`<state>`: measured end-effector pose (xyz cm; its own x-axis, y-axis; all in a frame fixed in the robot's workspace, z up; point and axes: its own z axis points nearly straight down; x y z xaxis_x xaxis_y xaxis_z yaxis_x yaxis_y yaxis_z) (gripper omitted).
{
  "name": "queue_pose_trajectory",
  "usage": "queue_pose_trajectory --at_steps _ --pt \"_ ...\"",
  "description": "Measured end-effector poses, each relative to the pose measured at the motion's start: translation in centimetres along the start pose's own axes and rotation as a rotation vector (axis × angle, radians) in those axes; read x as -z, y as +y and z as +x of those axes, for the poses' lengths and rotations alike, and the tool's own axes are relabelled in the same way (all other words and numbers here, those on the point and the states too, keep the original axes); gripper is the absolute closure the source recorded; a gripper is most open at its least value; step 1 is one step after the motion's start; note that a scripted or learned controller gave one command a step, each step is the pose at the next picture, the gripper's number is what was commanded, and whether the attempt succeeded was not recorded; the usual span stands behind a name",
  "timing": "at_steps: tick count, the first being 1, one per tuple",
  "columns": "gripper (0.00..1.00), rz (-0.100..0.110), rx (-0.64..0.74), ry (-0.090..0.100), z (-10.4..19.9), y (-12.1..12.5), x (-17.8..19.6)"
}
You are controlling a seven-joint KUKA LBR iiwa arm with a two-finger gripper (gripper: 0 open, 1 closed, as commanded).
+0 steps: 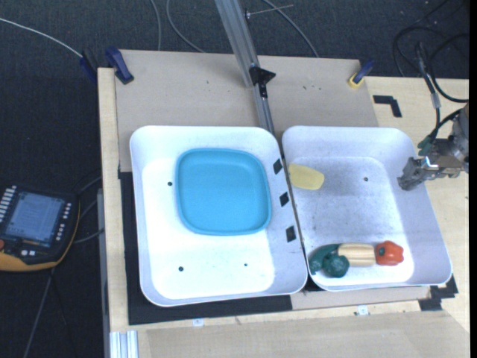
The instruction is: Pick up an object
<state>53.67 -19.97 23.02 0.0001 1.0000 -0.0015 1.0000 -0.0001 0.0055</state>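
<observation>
the claw (411, 176) hangs at the right bin's (417, 222) right rim; whether it is wide or narrow, i cannot tell. a yellow piece (306, 177) lies well apart.

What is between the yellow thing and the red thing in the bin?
In the camera view, just bare speckled bin floor lies between the yellow piece and the red piece.

Gripper (412, 176): over right rim of right bin (417, 215). Yellow piece (306, 177): level with it, across the bin. Red item (388, 253), tan stick (356, 254), green item (329, 262): below it, touching in a row. Blue plate (223, 191): farther off in left bin (156, 267).
</observation>
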Motion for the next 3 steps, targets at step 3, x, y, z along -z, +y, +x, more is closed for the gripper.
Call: queue_pose_trajectory --at_steps 3 --pt "1.00 0.006 0.005 0.002 10.3 -0.8 0.6"
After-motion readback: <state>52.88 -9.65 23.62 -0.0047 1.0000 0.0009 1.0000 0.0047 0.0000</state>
